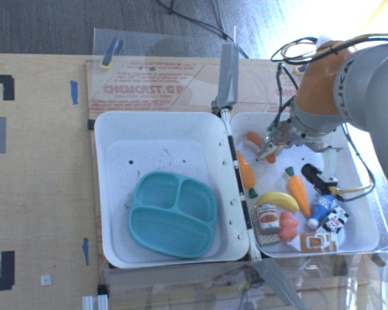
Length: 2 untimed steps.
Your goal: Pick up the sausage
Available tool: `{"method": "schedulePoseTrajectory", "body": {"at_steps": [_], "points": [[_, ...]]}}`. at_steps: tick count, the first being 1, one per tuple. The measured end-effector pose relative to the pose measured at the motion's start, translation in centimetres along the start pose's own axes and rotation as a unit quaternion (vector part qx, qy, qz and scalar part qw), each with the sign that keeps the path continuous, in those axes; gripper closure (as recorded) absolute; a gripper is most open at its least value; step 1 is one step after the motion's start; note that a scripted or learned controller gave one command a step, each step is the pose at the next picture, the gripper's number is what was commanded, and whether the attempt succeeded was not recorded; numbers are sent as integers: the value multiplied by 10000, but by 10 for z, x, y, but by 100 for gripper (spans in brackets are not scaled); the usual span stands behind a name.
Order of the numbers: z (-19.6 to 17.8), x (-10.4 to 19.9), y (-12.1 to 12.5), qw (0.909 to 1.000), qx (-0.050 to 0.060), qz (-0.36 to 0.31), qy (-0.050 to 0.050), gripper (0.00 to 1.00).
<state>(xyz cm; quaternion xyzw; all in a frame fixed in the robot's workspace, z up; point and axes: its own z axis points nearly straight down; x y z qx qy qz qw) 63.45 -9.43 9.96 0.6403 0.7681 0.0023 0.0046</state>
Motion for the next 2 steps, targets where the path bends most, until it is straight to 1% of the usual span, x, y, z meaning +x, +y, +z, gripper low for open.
{"method": "schedulePoseTrajectory", "body": {"at_steps": [1, 2], "points": [[8, -12, 26, 9816, 154, 1901, 21, 100], [-85, 59, 44, 9874, 50, 1585, 9, 100]]}}
